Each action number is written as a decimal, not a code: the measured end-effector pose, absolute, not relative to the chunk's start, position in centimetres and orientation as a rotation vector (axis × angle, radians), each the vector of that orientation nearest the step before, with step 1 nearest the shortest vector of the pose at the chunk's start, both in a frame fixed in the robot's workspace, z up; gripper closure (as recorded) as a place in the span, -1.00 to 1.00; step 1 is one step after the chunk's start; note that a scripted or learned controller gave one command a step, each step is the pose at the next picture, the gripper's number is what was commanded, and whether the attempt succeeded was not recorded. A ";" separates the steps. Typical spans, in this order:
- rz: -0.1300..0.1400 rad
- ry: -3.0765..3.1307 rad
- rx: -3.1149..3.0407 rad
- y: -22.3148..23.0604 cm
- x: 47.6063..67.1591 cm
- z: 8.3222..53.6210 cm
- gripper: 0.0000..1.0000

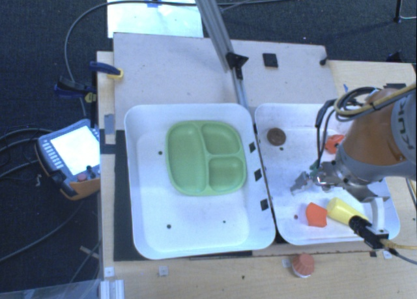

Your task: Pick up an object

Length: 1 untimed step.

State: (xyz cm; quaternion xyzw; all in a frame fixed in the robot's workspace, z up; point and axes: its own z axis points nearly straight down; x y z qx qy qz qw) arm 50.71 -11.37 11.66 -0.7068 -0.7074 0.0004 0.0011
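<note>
**Hand above the right bin**

The hand point(303, 182) is seen over the right bin point(285, 161); its opening cannot be told. An orange block point(316, 215) lies just below-right of the hand, beside a yellow-handled tool point(348, 213).

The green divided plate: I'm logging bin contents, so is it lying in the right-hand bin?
No, the green divided plate lies in the left bin, while the right bin holds the small orange and yellow items.
</note>
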 end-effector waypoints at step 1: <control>-0.002 -2.225 -2.221 -11.4 50.8 12.9 1.00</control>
